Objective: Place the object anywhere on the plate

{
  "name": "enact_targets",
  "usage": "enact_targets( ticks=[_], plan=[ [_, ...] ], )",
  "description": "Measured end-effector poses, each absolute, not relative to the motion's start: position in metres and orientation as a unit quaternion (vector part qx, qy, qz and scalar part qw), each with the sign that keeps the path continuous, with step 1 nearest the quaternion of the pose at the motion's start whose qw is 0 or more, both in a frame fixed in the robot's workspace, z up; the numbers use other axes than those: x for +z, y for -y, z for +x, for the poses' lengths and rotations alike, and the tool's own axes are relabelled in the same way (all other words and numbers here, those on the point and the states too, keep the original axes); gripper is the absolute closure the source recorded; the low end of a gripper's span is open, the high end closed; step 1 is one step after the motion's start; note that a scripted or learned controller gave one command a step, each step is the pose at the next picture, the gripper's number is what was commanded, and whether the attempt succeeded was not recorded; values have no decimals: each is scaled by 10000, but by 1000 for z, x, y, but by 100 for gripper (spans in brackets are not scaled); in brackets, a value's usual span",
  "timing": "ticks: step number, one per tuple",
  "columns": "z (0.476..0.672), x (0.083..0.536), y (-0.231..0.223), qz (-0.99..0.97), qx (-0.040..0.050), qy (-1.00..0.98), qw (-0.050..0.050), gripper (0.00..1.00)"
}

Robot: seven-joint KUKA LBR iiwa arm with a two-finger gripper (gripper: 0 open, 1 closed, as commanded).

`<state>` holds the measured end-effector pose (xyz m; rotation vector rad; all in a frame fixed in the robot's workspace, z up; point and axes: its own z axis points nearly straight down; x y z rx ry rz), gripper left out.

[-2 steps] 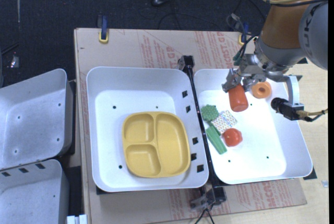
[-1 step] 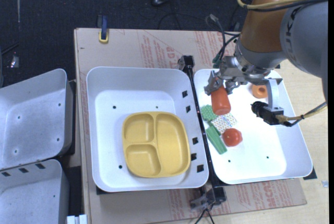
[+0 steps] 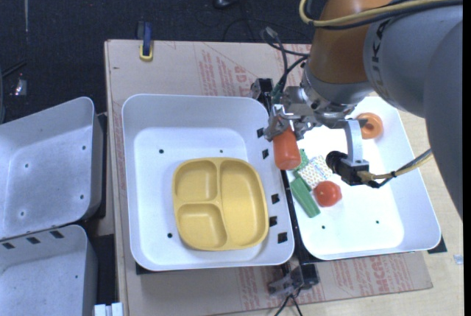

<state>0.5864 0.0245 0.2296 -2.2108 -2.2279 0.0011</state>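
Gripper (image 3: 284,127) right over stubby orange-red plastic carrot (image 3: 288,152), likely for carrying to yellow three-part plastic plate (image 3: 199,185); hold too hidden to tell.

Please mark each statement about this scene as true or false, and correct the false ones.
1. The yellow plate lies in the left bin. True.
2. The plate has one single compartment. False: it has three.
3. An orange-red cylinder sits near the divide between the bins, just below the end effector. True.
4. The red tomato-like ball rests on the plate. False: it is in the right bin.
5. A green stick lies in the right bin. True.
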Motion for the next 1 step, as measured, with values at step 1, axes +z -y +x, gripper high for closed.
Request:
enact_targets(
  ticks=[1],
  plan=[
    [563, 237, -74, -7044, 4, 7098, 14, 100]
  ],
)
